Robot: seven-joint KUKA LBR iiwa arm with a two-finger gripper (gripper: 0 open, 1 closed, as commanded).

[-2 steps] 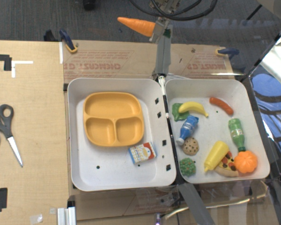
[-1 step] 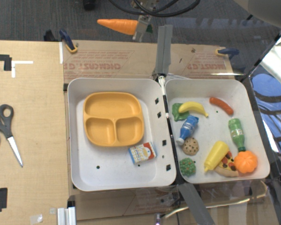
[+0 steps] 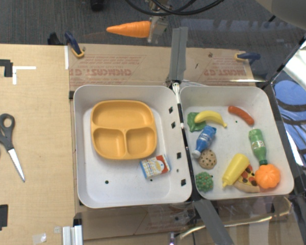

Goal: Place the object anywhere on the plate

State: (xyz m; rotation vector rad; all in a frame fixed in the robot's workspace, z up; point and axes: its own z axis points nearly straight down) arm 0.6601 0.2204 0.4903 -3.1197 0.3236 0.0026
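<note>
You can't tell the claw's (image 3: pixel 157 28) state beside the toy carrot (image 3: pixel 128 29), far beyond the plate (image 3: pixel 124 128); likely light, stiff and slick, so grip its thick end.

The cardboard sheet (image 3: pixel 117 65) bears mirrored lettering, unreadable.

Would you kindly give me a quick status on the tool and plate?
Tool high at back, gripping carrot. Plate in left bin, nothing on it. Carton beside plate.

The gripper (image 3: pixel 157 32) hangs at top centre, jaws down, pinching an orange carrot (image 3: pixel 128 29) by its thick end.
</note>
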